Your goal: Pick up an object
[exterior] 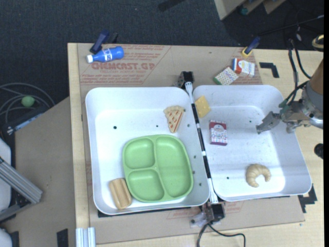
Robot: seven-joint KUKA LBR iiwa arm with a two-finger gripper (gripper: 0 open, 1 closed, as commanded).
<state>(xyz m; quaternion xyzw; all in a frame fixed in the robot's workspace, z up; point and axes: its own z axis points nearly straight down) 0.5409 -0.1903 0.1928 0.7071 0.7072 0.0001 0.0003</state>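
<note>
I work in what looks like a robotics lab or test room, not a home. My bench (154,60) is a bare board printed with red lettering, standing on dark carpet (77,9). Two shallow white bins (97,112) sit side by side on it, joined by black clamps (186,78). Inside lie toy foods: a green divided plate (157,167), a waffle slice (174,118), a croissant (257,173). Loose cables (15,107) coil on the floor at the left, and an aluminium frame rail (20,181) crosses the lower left corner.
</note>
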